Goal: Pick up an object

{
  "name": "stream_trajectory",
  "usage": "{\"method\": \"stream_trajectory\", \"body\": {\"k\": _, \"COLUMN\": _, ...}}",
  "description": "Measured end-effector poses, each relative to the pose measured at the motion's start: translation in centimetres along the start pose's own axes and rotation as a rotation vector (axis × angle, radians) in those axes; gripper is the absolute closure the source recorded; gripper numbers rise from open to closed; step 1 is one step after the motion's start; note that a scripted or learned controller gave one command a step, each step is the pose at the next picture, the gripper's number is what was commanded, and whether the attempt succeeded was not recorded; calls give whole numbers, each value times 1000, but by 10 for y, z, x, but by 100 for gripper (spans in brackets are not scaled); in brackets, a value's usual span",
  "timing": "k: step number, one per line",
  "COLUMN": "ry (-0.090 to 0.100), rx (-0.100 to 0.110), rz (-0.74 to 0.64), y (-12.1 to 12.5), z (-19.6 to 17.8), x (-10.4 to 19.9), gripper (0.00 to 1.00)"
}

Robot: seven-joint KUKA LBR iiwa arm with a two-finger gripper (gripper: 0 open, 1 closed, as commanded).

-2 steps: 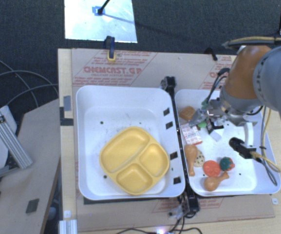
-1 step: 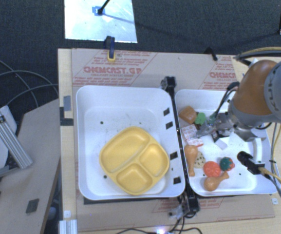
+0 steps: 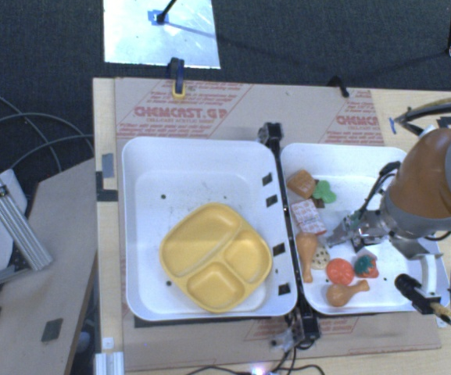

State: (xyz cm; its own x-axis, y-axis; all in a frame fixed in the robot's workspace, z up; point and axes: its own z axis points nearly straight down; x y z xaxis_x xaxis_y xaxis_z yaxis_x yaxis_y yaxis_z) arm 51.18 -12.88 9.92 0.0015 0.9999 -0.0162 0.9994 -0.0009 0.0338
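Several toy food pieces lay in the right bin (image 3: 342, 153): a brown bread-like piece (image 3: 301, 183) near the top left, a green leafy piece (image 3: 323, 193) touching its right side, a pink-and-white packet (image 3: 309, 216) below them, a tan drumstick (image 3: 309, 253) along the divider, a red tomato (image 3: 339, 271), a small red-and-green piece (image 3: 365, 266) just right of it, and a second drumstick (image 3: 345, 291) at the bottom. Gripper (image 3: 348, 233) hung low over the bin's middle, just above the tomato; whether its fingers were apart or together could not be told, and nothing was seen held. Grey arm (image 3: 432, 180) reached in from the right. Left bin (image 3: 202, 158) held a yellow sectioned tray (image 3: 213, 255). Both bins sat on a lettered board (image 3: 233, 108).
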Motion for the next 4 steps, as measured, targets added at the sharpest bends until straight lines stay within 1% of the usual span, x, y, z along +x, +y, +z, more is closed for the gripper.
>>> {"method": "stream_trajectory", "body": {"k": 1, "ry": 19, "rx": 20, "rz": -13, "y": 19, "z": -91, "x": 79, "gripper": 0}}
{"method": "stream_trajectory", "body": {"k": 2, "ry": 21, "rx": 35, "rz": -12, "y": -22, "z": -88, "x": 156, "gripper": 0}}
{"method": "stream_trajectory", "body": {"k": 3, "ry": 10, "rx": 26, "rz": 5, "y": -19, "z": -149, "x": 50, "gripper": 0}}
{"method": "stream_trajectory", "body": {"k": 4, "ry": 21, "rx": 38, "rz": -13, "y": -23, "z": -91, "x": 156, "gripper": 0}}
